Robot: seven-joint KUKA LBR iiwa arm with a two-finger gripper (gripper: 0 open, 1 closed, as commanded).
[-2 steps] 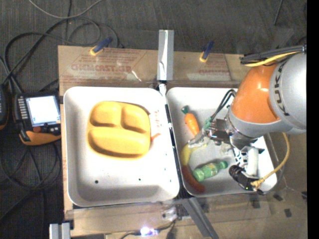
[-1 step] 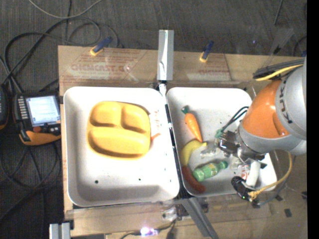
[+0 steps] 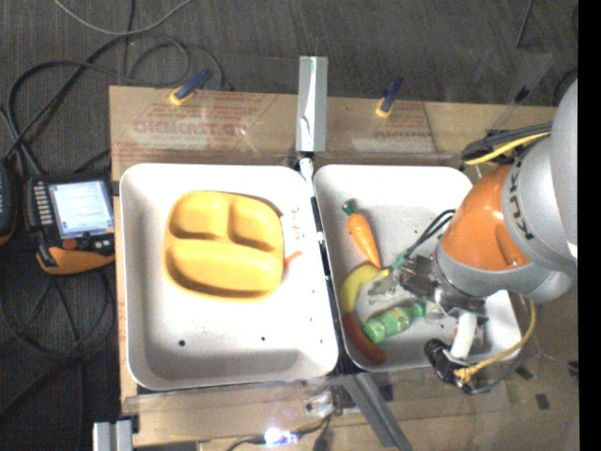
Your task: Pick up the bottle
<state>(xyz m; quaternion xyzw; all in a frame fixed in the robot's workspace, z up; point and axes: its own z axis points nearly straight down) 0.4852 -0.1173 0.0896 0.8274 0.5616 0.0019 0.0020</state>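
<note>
**Q:** Bottle location?

**A:** The green bottle lies on its side near the front of the right bin, just beside a yellow banana and a red pepper lying along the front wall.

**Q:** And the arm?

**A:** The grey arm, orange band showing, reaches in from the right and hangs low over that bin. Its gripper sits right at the bottle's upper side, close enough to look like touching.

**Q:** State of the jaws?

**A:** Cannot tell; the wrist and cables cover them, and no bottle shows between them.

**Q:** Anything else pictured?

**A:** An orange carrot with a green top lies further back in the right bin. The left bin holds a yellow divided tray. A handheld control pendant rests on the floor left of the desk.
</note>
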